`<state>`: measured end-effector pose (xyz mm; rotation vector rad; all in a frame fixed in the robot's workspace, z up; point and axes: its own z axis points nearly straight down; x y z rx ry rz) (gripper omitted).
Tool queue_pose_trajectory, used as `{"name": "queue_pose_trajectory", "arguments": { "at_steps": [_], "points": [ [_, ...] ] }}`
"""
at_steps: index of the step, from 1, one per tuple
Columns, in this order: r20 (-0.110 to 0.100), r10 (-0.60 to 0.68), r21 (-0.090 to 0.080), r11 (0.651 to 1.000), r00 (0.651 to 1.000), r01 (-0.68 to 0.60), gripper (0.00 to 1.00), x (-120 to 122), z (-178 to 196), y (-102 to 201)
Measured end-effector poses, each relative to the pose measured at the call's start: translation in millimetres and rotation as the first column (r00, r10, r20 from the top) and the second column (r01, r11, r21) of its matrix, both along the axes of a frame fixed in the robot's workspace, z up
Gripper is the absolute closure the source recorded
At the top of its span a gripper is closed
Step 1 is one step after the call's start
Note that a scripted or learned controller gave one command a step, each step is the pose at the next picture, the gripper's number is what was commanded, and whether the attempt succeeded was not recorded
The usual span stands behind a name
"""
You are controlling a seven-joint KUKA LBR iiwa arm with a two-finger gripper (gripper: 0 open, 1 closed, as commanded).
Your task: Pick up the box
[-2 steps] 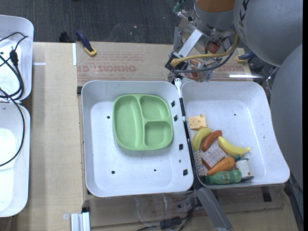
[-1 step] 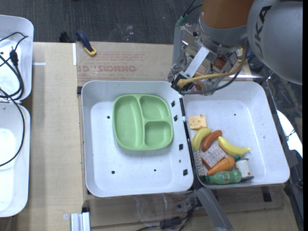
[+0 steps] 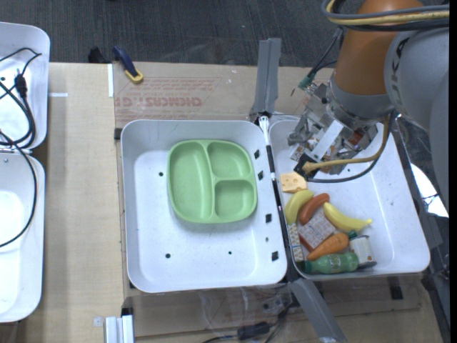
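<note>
The box (image 3: 314,229) is a flat pinkish carton with a small pattern. It lies in the front left part of the right bin (image 3: 400,213), wedged between a red sausage (image 3: 314,206), a yellow banana (image 3: 345,219) and an orange carrot (image 3: 328,246), which partly overlaps it. My gripper (image 3: 308,156) hangs over the rear left part of the same bin, well behind the box and apart from it. A yellow cheese wedge (image 3: 290,183) lies just below the gripper. Cables and the wrist housing hide the fingertips.
A green bottle (image 3: 333,264) and a small can (image 3: 362,249) lie along the right bin's front wall. A second banana (image 3: 295,203) sits by the divider. The left bin (image 3: 143,249) holds a green three-compartment plate (image 3: 212,181). The arm's orange band (image 3: 371,41) looms over the right bin's rear.
</note>
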<state>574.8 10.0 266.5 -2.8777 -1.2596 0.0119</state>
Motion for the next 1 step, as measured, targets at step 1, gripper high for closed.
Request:
{"name": "queue_pose_trajectory", "arguments": {
  "at_steps": [1],
  "points": [
    [-0.004,-0.001,-0.001,1.000,1.000,0.001,1.00,0.0,7.6,-0.6]
  ]
}}
